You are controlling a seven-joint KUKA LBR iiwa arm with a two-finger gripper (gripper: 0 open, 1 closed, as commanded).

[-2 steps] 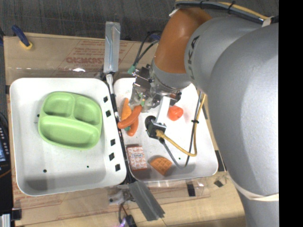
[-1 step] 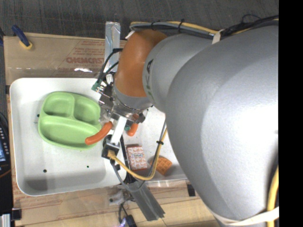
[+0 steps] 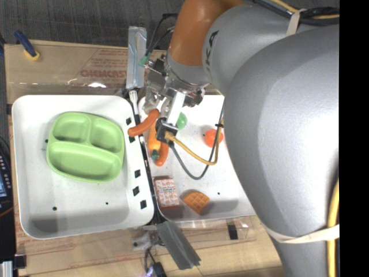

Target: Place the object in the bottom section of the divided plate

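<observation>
1. Hovering over the divider between the two bins, I am seeing the gripper (image 3: 154,122) low down, right where the hot dog (image 3: 142,123) lies slanted across the inner edge of the right bin (image 3: 230,183).
2. I am reading the hot dog as the task's object; it is sitting at the gripper's tip, but I cannot tell whether it is actually between the fingers or just beside them, so I am not counting it as held.
3. I am also seeing a carrot-like orange piece (image 3: 158,150) just below the hot dog, a green ball (image 3: 182,120) and an orange-red fruit (image 3: 211,136) further right, and a small printed box (image 3: 166,191) and a waffle (image 3: 195,201) near the bin's lower edge.
4. The green divided plate (image 3: 86,147) is resting in the left bin (image 3: 34,212), well apart from the gripper, with its wide bottom section (image 3: 83,160) toward the lower side of the view.
5. I am judging this as the pick step, at or just after the grasp attempt.
6. Next I am looking for a lift that confirms the hold, then a carry leftward over the divider and a release over that wide section, not the two smaller upper ones.
</observation>
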